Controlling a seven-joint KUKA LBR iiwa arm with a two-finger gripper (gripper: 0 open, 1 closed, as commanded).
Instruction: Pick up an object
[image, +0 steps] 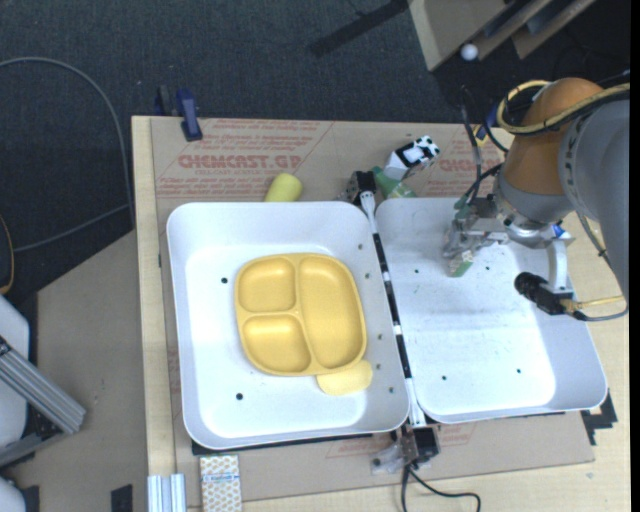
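**Hand low in the right bin; plate sits in the left one**

From my seat I count one yellow plate (300, 314), divided into three compartments, lying flat near the middle of the left bin (200, 250). A second, smaller yellow piece (346, 379) pokes out from under the plate's near edge, touching it; I cannot tell what it is. Those are the two things I see inside that bin.

The hand (462, 258) is over in the right bin (500, 380), near its far left part, pointing down at the white floor. Something small and greenish shows at its tip, but it is too small for me to say whether it is an object or part of the hand, and I cannot tell whether the hand is apart or together. The arm (560, 140), grey with its orange band, comes in from the right above the bin's far corner. A black cable fitting (540, 292) hangs beside the wrist.

Outside the bins, on the brown bench (150, 330), I count one yellow rounded object (284, 187) just beyond the left bin's far rim, one blue clip (187, 113) at the far left edge of the bench, and one small black-and-white toy (415, 154) with a green piece next to it, near the far end of the gap between the two bins.
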